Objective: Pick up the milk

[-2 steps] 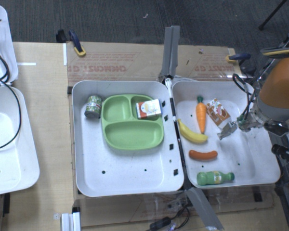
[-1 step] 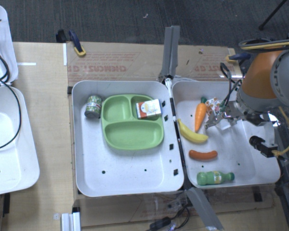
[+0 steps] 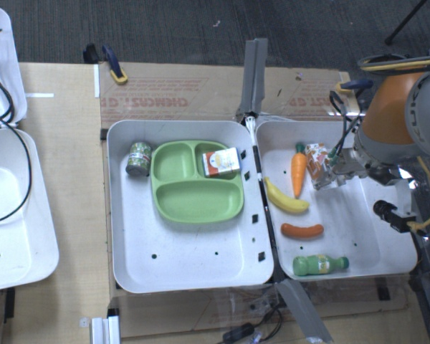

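Note:
The milk [image 3: 221, 162] is a small white carton with a red-orange label, lying in the upper right compartment of the green divided plate [image 3: 193, 201] in the left bin [image 3: 129, 249]. My gripper [image 3: 328, 176] hangs low over the right bin [image 3: 387, 256], near its back, well to the right of the milk and across the divider. It sits right beside a small orange-and-white snack packet [image 3: 316, 158]; whether it touches the packet is unclear.
A small can [image 3: 137, 158] stands left of the plate. The right bin holds a carrot [image 3: 298, 172], a banana [image 3: 286, 198], a red sausage [image 3: 302, 229] and a green bottle [image 3: 319, 264]. A grey post [image 3: 254, 77] rises behind the divider.

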You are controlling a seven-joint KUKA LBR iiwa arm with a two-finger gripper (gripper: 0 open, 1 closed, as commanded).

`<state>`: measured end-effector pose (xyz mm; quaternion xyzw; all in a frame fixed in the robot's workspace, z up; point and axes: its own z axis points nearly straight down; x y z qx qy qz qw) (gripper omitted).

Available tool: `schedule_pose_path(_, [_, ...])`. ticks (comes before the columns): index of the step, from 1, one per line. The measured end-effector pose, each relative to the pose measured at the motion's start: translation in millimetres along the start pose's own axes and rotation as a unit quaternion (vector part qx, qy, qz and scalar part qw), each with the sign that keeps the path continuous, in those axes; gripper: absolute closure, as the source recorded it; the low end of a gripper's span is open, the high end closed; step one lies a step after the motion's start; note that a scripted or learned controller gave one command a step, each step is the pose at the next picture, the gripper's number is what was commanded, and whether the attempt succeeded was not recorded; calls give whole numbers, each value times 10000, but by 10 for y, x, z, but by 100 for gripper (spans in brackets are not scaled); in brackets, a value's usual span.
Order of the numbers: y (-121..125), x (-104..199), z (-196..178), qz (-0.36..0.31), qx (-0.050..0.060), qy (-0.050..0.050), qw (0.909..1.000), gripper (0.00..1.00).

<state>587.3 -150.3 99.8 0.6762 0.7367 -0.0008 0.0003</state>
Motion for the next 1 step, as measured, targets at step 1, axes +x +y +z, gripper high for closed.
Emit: schedule_pose_path(1, [404,440,-1251,-1177,-1,2,9931,100])
